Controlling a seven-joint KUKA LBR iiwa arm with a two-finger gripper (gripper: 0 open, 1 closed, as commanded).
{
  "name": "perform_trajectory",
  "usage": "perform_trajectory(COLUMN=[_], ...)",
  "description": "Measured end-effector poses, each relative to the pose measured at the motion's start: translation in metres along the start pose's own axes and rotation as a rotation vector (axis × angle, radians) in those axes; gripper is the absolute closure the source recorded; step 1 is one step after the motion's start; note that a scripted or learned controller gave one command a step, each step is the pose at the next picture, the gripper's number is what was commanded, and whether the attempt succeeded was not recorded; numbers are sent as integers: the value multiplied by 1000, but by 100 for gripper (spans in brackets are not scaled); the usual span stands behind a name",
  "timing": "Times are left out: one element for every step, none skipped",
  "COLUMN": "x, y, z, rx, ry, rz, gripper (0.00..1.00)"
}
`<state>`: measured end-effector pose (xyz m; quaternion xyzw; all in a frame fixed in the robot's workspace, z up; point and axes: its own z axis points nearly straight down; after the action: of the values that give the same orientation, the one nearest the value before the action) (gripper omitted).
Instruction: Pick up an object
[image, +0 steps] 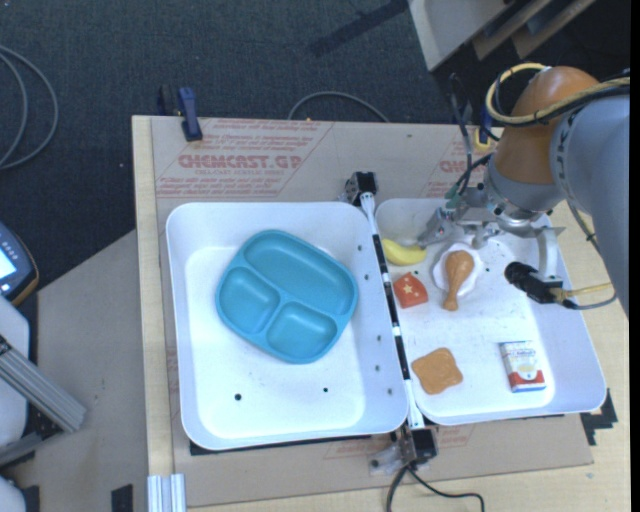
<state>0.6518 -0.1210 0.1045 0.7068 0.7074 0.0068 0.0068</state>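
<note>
I see the drumstick (456, 276) lying in the right bin (570, 395), its long axis running near vertical in the frame, thick end up under the gripper (470, 232), thin end pointing down toward me. I can't tell how the gripper is set. Beside it sit a banana (403, 252), a red piece (410, 291), a brown biscuit (437, 370) and a small carton (523, 364). The left bin (200, 390) holds a blue divided plate (287, 295).
</note>
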Motion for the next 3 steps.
perform_trajectory(x=[-1, -1, 86], y=[-32, -28, -68], z=[19, 4, -118], rx=[21, 9, 8], ry=[-1, -4, 4], rz=[2, 1, -8], gripper=[0, 100, 100])
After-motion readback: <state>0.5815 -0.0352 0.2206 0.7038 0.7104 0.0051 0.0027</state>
